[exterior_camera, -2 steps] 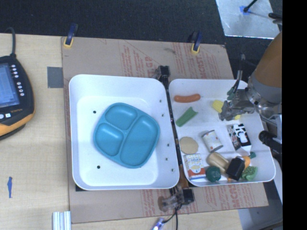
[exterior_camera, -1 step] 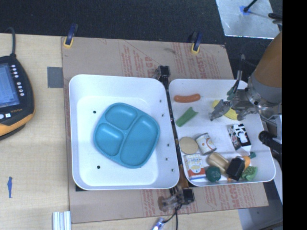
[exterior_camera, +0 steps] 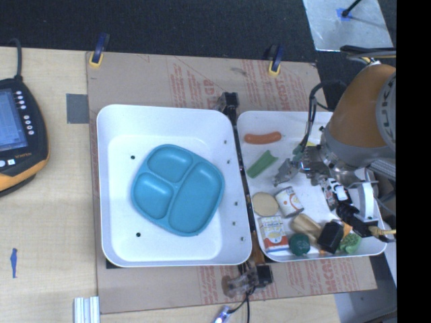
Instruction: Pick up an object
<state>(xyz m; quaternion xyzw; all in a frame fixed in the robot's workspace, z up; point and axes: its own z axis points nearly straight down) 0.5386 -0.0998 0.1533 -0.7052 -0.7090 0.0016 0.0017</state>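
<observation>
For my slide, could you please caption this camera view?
Gripper over right bin of toy food, near green piece; blue plate in left bin.

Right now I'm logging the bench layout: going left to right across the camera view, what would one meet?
Pendant → left bin → blue plate → green piece → gripper → arm.
</observation>
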